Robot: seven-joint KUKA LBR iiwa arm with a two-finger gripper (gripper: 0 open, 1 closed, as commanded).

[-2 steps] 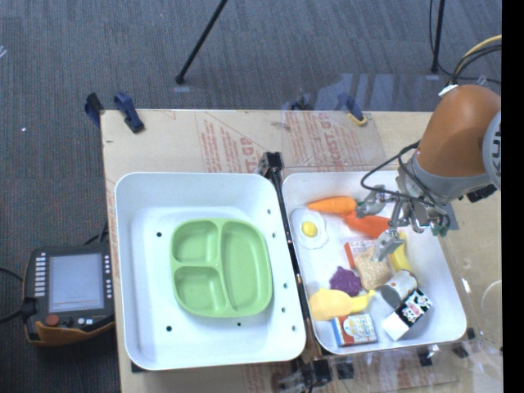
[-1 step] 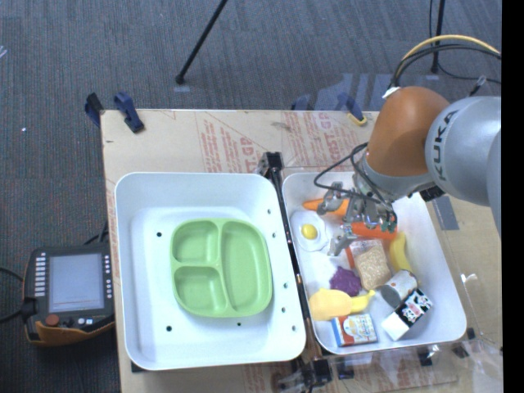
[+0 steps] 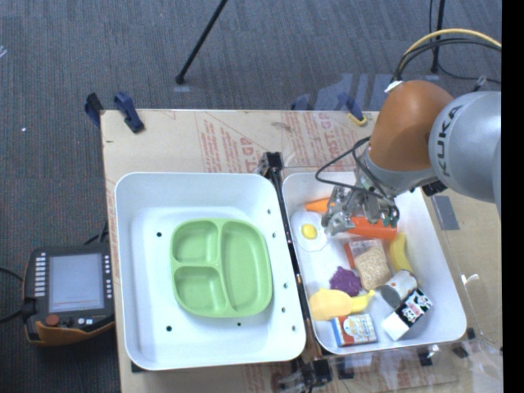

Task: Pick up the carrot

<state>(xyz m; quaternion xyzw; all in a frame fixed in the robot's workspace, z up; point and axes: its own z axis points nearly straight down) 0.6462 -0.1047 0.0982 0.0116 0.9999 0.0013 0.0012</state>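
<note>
The big grey arm (image 3: 458, 142) reaches in from the right and bends down over the right bin (image 3: 446, 260). Next to it sits the left bin (image 3: 131, 219), which has a green plate (image 3: 221, 267) in it. The right bin is full of little toy foods. The gripper (image 3: 358, 215) hangs low near the top of that bin, just above the carrot (image 3: 372, 229). The carrot is orange and lies flat on its side, with one end poking out from under the gripper. I cannot tell how the gripper is set, because its own body hides its tip. A fried egg (image 3: 309, 232) lies just to the left, and a banana (image 3: 400, 252) lies close on the right. To do this well, I think the gripper should come straight down across the skinny middle of the carrot, squeeze it snugly, and lift slowly so it does not bump the egg or the banana.
</note>
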